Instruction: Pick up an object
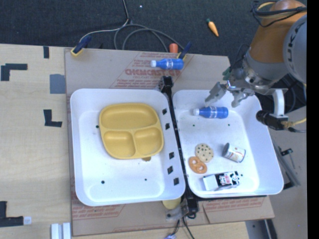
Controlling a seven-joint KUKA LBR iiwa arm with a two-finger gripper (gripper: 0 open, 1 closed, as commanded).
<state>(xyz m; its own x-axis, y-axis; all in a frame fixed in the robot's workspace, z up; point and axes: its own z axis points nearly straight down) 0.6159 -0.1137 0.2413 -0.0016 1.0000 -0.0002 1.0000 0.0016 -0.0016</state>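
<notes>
My gripper (227, 96) hangs open over the far part of the right bin (259, 148), with nothing between its fingers. Just below it a blue bottle (212, 112) lies on its side, white cap pointing left. Nearer the front of the same bin lie a round cookie (204, 152), an orange pretzel (197, 165), a small silver can (233, 154) and a black-and-white carton (222, 180). The left bin (87, 178) holds a yellow divided plate (131, 130).
A second blue bottle (167, 63) lies on the cardboard behind the bins, beside an orange clamp (173, 48). A small carrot-like object (213, 27) rests on the dark floor at the back. Cables loop behind the bins. A black divider (172, 133) separates the bins.
</notes>
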